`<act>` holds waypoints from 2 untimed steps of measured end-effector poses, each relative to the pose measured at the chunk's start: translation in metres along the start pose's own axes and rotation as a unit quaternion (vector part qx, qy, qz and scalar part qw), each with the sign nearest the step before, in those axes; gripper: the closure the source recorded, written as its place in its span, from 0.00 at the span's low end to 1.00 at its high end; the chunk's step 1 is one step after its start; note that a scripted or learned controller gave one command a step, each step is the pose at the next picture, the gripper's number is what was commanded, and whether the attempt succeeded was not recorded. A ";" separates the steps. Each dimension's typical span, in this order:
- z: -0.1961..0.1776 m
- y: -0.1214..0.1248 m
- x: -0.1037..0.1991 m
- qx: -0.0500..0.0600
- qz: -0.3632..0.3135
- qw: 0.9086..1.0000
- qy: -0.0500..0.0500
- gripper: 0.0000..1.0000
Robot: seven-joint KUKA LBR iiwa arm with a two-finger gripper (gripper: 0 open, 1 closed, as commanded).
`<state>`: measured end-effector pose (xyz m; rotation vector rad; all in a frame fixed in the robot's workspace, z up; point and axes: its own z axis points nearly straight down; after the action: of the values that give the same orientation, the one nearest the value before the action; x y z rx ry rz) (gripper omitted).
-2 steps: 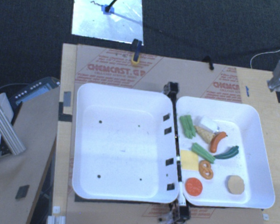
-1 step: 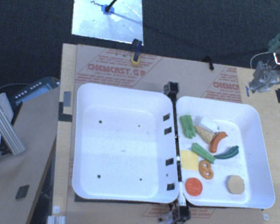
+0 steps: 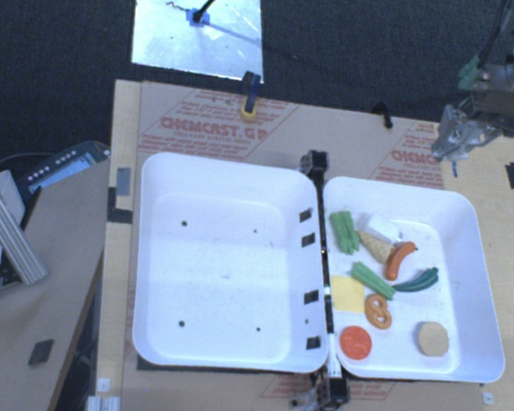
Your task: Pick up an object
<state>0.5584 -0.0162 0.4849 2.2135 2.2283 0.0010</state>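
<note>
Tabletop (image 3: 202, 122) w/ two white bins; right bin (image 3: 482, 267) holds toy foods. Gripper (image 3: 453, 142) hovers upper right, above bin; jaws' state can't be told.

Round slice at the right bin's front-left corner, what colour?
Red, clearest in the camera view.

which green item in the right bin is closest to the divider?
The light green pod-like piece at the bin's upper left, almost against the divider. The other two green pieces lie further right.
</note>
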 end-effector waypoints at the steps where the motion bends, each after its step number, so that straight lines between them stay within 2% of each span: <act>1: 0.046 0.039 -0.012 -0.001 0.003 1.000 0.000 1.00; 2: 0.047 0.113 -0.020 -0.003 0.002 1.000 -0.001 1.00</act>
<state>0.6713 -0.0357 0.4382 2.2133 2.2210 0.0041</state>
